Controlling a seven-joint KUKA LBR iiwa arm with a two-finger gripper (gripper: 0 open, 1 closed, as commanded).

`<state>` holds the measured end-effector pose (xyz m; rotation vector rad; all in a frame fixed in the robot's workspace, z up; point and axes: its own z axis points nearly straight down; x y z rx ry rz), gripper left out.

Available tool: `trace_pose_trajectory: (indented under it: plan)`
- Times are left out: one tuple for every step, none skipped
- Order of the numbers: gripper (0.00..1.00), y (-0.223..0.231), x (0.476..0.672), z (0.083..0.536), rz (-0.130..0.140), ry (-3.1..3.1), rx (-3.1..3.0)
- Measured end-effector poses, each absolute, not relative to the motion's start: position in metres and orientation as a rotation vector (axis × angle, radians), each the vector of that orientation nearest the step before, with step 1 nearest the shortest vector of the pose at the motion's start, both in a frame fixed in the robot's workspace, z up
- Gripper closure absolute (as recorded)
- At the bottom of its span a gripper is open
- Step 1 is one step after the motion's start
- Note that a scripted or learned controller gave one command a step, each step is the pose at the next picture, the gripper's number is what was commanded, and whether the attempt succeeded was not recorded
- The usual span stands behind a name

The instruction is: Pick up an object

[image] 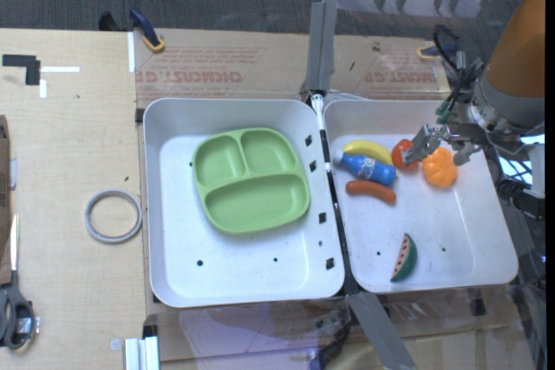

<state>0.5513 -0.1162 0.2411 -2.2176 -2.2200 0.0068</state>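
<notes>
In the right bin (468, 264), my gripper (444, 149) hangs over the upper part with its fingers spread open. An orange fruit (440, 172) lies just under and in front of the fingertips, not clamped. A red tomato (401, 155) touches the left finger (423, 143). To the left lie a yellow banana (366, 151), a blue bottle (368, 168) and a red-brown sausage (371, 191). A watermelon slice (403, 258) rests near the bin's front.
The left bin (173, 273) holds a green divided plate (251, 179). On the bench at the left lie a tape ring (113, 215) and scissors (16, 308). The arm's orange band (520, 48) fills the right side above the bin.
</notes>
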Motion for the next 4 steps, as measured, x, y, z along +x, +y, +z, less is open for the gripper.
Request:
trace_pose_trajectory:
  plan:
    - [0.00, -0.096, 0.589, 0.090, 0.004, -2.219, -2.222]
    - [1.00, -0.097, 0.588, 0.096, 0.008, -2.212, -2.224]
    - [0.00, -0.097, 0.588, 0.096, 0.008, -2.213, -2.223]
    - [1.00, -0.099, 0.588, 0.103, 0.012, -2.207, -2.225]
